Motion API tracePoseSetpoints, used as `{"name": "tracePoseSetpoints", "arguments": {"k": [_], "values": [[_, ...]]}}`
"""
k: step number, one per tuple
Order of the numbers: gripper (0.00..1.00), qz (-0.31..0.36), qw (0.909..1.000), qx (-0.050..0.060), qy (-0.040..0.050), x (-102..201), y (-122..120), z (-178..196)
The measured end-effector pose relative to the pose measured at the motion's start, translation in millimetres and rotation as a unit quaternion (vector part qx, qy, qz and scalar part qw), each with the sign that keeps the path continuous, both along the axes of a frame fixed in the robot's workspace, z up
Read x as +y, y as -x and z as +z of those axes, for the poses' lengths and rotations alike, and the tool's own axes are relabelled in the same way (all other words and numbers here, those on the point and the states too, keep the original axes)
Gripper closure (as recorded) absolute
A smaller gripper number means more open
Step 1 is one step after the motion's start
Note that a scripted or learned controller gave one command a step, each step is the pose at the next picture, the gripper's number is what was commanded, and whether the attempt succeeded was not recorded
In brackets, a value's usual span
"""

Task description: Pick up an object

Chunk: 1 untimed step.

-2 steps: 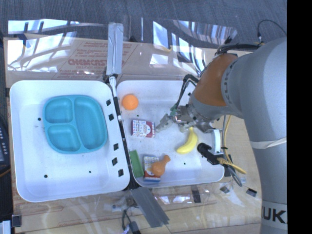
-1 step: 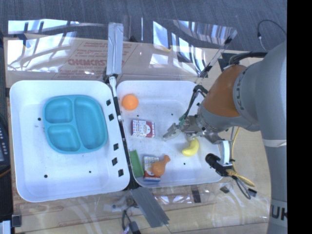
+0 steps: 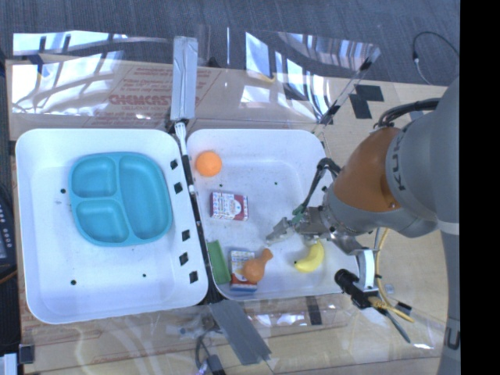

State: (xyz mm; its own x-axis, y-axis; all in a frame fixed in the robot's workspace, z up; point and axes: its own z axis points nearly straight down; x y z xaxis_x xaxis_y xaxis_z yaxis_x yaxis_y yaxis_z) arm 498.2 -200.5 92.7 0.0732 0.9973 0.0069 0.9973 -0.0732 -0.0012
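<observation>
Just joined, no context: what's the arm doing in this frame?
The KUKA arm reaches in from the right over the right bin. Its gripper hangs above bare bin floor, with nothing between its fingers. Nearby lie a yellow banana, a red-and-white box, an orange ball, an orange pear-shaped toy on a small carton, and a green block. The left bin holds a blue divided tray. Nothing is picked yet.

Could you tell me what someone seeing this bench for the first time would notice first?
Probably the turquoise divided plate lying alone in the left bin, and the grey arm with its orange band reaching in from the right. Its gripper hangs over the right bin, where an orange ball, a red-and-white box and a yellow banana lie scattered.
</observation>
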Motion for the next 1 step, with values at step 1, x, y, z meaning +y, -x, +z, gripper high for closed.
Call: {"name": "tracePoseSetpoints", "arguments": {"k": [1], "values": [[0.00, 0.132, 0.9913, 0.000, 0.0022, 85.1, 21.2, -1.3]]}}
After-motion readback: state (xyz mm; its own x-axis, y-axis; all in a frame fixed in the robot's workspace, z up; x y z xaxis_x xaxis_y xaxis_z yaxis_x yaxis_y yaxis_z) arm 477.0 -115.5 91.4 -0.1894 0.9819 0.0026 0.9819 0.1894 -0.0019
